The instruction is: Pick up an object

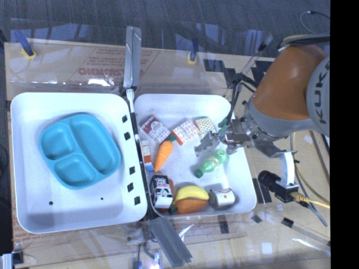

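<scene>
Green bottle (210,164), small and translucent with a pale cap end, lies on its side near the middle of the right bin (238,198), just below the end effector (212,143); whether that is apart or together I cannot tell. It looks the likeliest target. A good grasp would come straight down across the bottle's narrow width, not along its length, since the rounded plastic may roll, and should keep clear of the carrot (162,153) and snack packets (185,131) nearby.
</scene>
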Robot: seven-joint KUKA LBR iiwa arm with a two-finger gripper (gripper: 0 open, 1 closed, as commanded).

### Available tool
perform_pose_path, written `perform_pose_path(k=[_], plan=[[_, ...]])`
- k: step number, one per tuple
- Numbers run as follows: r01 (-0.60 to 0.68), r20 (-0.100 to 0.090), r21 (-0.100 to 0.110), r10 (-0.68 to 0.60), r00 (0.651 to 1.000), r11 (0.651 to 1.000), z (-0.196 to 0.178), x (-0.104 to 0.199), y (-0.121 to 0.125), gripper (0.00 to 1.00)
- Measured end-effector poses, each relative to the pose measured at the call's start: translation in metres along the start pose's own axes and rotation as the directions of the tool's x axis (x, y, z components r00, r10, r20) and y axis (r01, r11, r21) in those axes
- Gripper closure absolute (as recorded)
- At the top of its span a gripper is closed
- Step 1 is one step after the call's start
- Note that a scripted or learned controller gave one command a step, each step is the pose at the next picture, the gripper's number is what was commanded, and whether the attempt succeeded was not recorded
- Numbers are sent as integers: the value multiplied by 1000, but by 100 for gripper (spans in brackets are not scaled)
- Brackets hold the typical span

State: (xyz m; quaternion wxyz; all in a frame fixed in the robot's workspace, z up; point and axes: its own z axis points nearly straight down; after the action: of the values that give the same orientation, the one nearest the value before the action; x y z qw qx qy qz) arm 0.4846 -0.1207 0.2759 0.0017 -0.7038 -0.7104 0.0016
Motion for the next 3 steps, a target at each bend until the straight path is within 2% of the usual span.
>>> perform_pose_path(k=[1,2,3], plan=[[-378,-1,0,378,926,926,10,23,-8,0],[-320,1,3,320,947,947,105,14,45,0],[-74,-1,2,74,997,997,185,28,87,0]])
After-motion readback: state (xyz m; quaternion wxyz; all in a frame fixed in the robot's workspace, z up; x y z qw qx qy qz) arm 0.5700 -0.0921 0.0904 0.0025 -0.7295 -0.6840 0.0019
